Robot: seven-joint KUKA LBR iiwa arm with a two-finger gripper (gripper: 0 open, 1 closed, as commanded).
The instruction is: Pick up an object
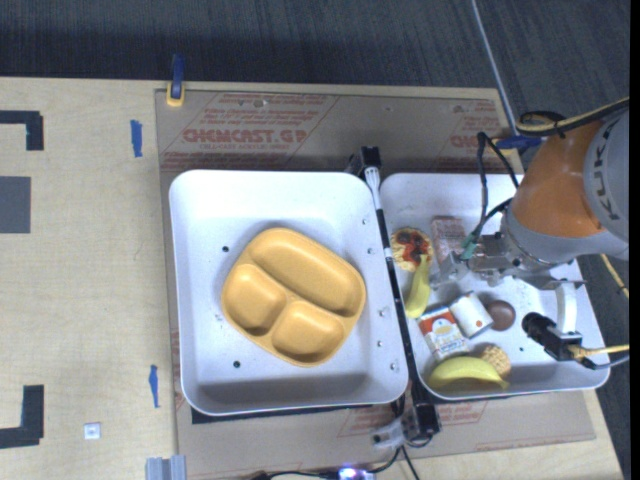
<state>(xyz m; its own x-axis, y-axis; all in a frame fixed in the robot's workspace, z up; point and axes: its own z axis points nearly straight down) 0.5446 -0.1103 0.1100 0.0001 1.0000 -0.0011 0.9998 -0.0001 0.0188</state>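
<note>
Banana upright along right bin's left wall, gripper beside it, grip state unclear.

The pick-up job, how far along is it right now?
Nothing looks picked yet. The hand is low in the right bin, among the toy foods near the small banana; whether it grips anything can't be seen. Grasping and lifting remain. The yellow tray sits in the left bin.

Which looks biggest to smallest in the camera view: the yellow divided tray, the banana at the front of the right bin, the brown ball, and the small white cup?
1. yellow divided tray, by far the largest
2. banana
3. small white cup and brown ball: they look about alike, so I won't rank them.
</note>
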